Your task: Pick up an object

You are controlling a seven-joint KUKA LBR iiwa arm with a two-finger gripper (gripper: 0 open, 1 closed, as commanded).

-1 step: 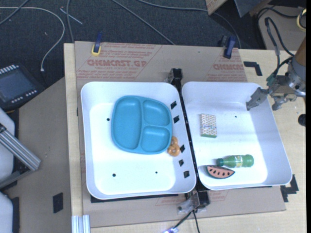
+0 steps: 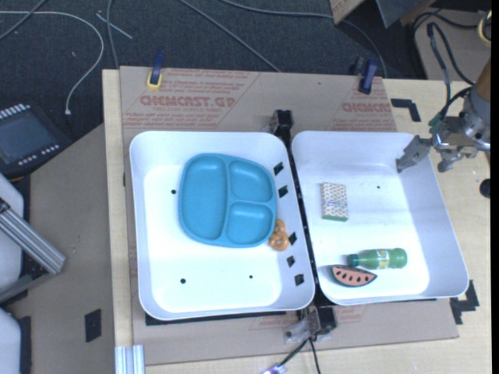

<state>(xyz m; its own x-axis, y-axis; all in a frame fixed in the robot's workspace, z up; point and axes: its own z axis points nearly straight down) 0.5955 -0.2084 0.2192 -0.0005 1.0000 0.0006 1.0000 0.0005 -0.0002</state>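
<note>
Wide look down on the desk (image 2: pixel 117 209), a pale wooden board with red lettering printed across its far strip, sitting over dark carpet strewn with loose cables.

Two white bins sit side by side on it, touching along the middle seam. The left bin (image 2: pixel 156 279) carries the biggest item out here, a blue divided plate (image 2: pixel 226 201) with three compartments, lying flat in the far-right part of that bin. Tucked against the plate's near-right rim is a small orange-brown lump (image 2: pixel 278 237), too small to name.

Over to the right bin (image 2: pixel 437 216), and here are three candidates for the pick. A green bottle (image 2: pixel 378 259) with a yellow label lies on its side toward the near edge. Just in front of it, close by, sits a toy watermelon slice (image 2: pixel 352 275), red with a dark rind, hard up against the bin's near wall. Farther back, well apart from those two, a small speckled block (image 2: pixel 334 201) rests roughly mid-bin.

Now the arm, coming in from the right. The gripper (image 2: pixel 425 153) hangs above the far-right corner of the right bin, one dark finger (image 2: pixel 409 157) angled down over the bin's rim. Nothing is between its fingers, and they look spread apart. It sits well away from the bottle, the slice and the block.

At the desk's far edge, a yellow-and-blue clamp (image 2: pixel 156 75) and a blue clamp (image 2: pixel 368 75) grip the board.
</note>
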